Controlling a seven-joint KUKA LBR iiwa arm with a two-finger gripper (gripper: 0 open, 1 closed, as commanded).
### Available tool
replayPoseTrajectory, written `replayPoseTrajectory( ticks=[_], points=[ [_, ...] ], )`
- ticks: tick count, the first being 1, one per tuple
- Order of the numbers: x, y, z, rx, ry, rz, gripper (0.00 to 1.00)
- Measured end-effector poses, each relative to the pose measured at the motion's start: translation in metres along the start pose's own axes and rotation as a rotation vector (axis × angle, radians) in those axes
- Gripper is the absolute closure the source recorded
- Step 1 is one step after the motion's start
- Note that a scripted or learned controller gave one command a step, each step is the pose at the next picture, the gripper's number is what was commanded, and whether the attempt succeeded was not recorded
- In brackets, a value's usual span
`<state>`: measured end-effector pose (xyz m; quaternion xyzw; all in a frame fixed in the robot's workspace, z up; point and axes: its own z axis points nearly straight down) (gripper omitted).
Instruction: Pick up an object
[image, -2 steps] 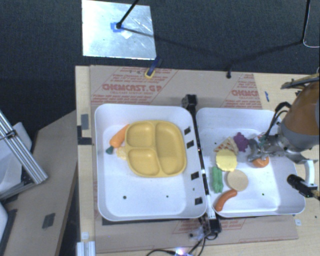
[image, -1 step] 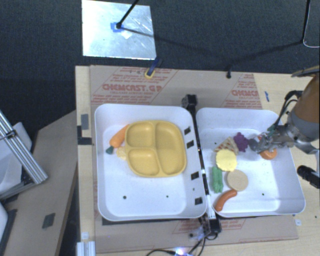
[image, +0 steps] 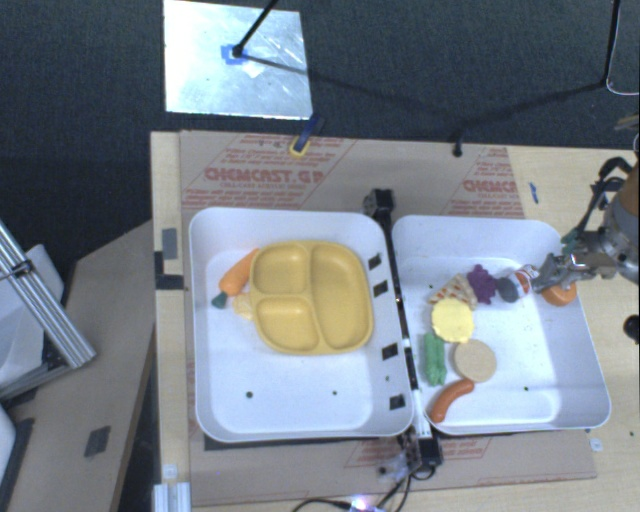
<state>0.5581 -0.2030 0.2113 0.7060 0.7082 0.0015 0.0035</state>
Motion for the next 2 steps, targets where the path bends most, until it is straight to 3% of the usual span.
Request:
replayPoseTrajectory(
  ticks=[1, 2],
  points=[
    [0.0, 0.001, -0.014, 0.003, 0.002, -0.001, 1.0],
    [0.042, 0.014, -0.013, 0.004, 0.004, -0.005, 1.0]
  ],
)
